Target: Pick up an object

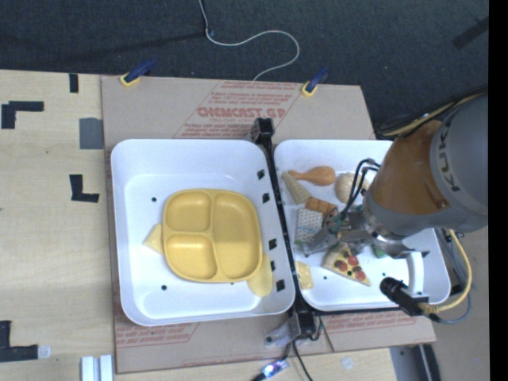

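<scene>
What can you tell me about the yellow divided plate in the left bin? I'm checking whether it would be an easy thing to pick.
The yellow divided plate looks like smooth moulded plastic, roughly square with rounded corners, split by raised ridges into three compartments. It lies flat, open side up, near the middle of the left bin, turned slightly askew. Flat pale yellow pieces stick out from under its left edge and its lower right corner. The gripper is over the right bin, well away from it.
</scene>
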Motion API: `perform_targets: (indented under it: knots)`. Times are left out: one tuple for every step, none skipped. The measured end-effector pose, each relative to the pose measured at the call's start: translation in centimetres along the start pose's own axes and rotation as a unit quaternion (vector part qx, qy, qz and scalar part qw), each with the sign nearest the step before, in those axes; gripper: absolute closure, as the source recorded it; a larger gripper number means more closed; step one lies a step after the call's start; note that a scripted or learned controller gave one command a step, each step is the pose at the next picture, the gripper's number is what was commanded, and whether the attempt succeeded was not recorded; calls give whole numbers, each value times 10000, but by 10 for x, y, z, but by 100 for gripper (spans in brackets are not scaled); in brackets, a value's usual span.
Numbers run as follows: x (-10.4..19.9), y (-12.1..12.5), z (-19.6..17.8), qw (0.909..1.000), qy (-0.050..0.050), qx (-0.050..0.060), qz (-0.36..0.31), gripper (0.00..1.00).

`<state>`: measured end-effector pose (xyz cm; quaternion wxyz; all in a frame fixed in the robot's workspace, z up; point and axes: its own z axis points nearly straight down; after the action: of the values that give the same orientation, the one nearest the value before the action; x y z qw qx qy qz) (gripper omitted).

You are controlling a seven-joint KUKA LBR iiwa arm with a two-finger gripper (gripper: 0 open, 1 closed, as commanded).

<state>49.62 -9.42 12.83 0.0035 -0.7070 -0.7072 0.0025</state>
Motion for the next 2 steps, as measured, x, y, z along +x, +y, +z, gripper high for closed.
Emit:
perform_targets:
  knots:
    - [-2,1,43,10000,-37,-60,13,0]
    - [-3,2,30,10000,-36,-77,17,100]
